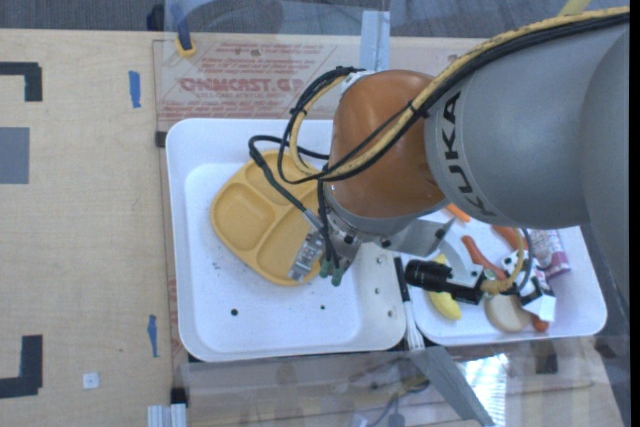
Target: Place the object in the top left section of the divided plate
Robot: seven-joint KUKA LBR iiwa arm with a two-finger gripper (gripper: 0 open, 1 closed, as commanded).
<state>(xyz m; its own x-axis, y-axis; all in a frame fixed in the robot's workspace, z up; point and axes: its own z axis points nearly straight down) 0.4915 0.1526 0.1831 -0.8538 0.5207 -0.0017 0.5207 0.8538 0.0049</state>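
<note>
A yellow divided plate (258, 215) lies tilted in the left white bin (270, 320), toward its upper left part. My gripper (324, 262) hangs at the plate's lower right edge, under the arm's orange band. A small dark green bit shows at the gripper's tip, and I cannot tell whether it is held. The arm hides the plate's right side.
The right bin (590, 310) holds a yellow banana-like piece (446, 303), an orange carrot-like stick (481, 254), a pale round bread-like piece (506, 311) and a pink-purple packet (551, 255). A printed cardboard sheet (240, 80) lies behind the bins.
</note>
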